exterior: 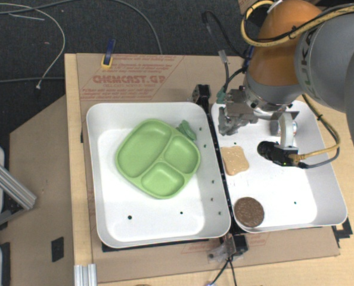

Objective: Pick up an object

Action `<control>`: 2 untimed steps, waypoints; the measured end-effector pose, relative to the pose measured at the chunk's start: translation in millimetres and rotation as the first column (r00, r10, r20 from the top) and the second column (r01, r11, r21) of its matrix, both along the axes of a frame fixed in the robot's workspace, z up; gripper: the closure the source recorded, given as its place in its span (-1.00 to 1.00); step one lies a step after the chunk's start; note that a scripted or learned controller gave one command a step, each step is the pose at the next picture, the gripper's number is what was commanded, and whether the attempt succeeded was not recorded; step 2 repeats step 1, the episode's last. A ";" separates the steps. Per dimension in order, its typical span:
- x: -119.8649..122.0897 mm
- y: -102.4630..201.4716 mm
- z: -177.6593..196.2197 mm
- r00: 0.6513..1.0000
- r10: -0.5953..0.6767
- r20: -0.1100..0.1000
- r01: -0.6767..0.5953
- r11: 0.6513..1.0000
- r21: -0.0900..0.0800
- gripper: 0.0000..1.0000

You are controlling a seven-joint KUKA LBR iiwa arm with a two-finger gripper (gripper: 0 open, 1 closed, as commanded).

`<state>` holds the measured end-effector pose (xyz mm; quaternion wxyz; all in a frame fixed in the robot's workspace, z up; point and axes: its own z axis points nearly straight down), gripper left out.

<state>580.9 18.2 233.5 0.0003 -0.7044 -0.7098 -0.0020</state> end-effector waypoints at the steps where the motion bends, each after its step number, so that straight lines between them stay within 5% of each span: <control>1: -1.6 59.6 6.6 1.000 0.000 -0.001 0.000 1.000 -0.001 1.00; 2: -1.6 59.6 6.6 1.000 0.000 -0.001 0.000 1.000 -0.001 1.00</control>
